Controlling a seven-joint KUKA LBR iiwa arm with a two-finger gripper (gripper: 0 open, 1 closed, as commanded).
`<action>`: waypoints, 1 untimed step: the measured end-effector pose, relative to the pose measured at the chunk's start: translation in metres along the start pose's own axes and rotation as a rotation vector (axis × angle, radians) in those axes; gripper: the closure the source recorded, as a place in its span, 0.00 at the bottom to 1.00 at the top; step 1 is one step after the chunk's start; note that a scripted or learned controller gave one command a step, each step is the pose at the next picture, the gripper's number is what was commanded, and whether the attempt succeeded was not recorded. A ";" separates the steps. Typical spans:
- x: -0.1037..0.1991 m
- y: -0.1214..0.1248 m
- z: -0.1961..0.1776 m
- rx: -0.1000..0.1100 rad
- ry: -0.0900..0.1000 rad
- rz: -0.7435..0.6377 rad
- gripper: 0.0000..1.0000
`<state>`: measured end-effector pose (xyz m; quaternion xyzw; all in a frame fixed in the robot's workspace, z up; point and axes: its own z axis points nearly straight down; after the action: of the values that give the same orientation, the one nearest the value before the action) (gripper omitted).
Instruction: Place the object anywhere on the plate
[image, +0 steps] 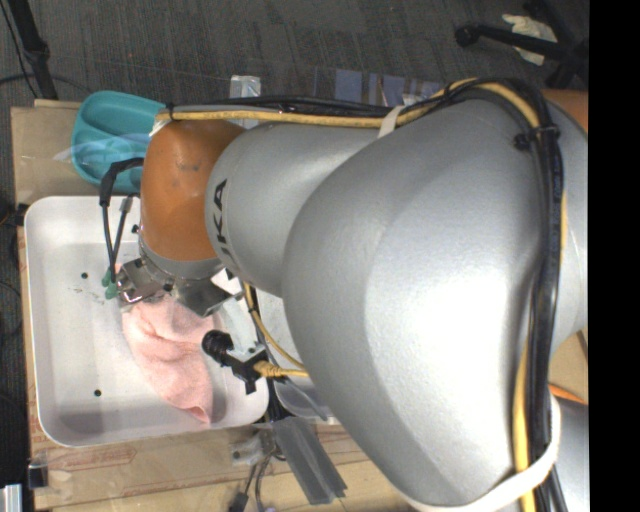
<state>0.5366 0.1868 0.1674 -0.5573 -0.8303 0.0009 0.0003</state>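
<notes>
Gripper sits low over the crumpled pink cloth in the shallow white plastic bin, probably lining up a grab, but the big grey arm blocks it, so can't tell if it has anything. Count: one cloth, one teal object behind the bin.

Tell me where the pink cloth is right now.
The pink cloth lies in the white bin on the camera view's left, toward its lower right part, directly under the arm's orange band.
</notes>
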 end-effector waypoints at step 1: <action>-0.049 -0.008 0.005 0.001 0.001 -0.206 1.00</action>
<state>0.5475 0.1382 0.1625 -0.4690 -0.8832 0.0010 0.0013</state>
